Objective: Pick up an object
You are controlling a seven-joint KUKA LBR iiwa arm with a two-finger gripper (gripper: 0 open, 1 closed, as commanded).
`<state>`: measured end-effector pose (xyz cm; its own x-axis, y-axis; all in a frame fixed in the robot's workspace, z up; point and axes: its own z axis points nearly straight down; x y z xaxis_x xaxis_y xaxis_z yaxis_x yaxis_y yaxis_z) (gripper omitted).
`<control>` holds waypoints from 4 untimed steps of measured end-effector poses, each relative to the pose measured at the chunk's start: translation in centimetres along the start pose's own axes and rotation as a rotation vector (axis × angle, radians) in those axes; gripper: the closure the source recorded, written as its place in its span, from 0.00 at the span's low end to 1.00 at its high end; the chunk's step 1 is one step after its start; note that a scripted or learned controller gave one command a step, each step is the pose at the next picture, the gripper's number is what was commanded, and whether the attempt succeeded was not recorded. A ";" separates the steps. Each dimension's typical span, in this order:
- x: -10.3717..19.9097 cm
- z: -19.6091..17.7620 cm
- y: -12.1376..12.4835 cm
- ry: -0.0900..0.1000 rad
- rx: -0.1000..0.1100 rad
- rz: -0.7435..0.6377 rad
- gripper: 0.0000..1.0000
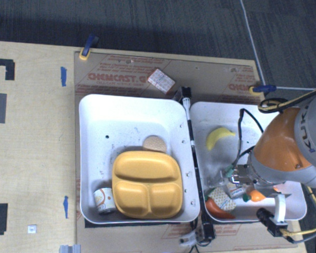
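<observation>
Objects for picking lie crowded in the near corner of the right bin [299, 208]: a reddish item [217, 207] against the near wall, a speckled packet-like piece [221, 195] resting on it, and a small orange item with a green tip [254, 196] just beside. Exact identities are too small to read.

Gripper [236, 181] sits low over this cluster, directly above the speckled piece. Cannot tell from this angle whether it is spread or closed, or whether anything is caught in it; the wrist body and orange band hide the tips.

Risks, as judged:
- Cluster is tight. A closing grasp could catch two items or push one aside, giving a weak pinch that slips on lift.
- Reddish item lies against the bin wall; the tool could strike the wall or rim.
- Cables loop near the wrist; snagging looks possible.

Farther back in the same bin, a yellow banana-shaped item [219, 137] lies apart, an easier target.

Left bin [95, 115] holds a yellow divided tray [146, 183], a small cup [104, 200] touching its near-left corner, and a round tan disc [155, 144] behind it.
</observation>
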<state>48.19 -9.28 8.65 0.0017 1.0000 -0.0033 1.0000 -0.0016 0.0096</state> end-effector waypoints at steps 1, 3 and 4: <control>0.0 0.0 0.0 0.000 0.000 -0.001 0.00; -0.2 0.0 0.0 0.001 0.001 -0.001 0.00; -0.2 0.0 0.0 0.001 0.001 -0.001 0.00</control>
<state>48.17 -9.46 8.65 0.0005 1.0000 -0.0021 1.0000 -0.0005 0.0087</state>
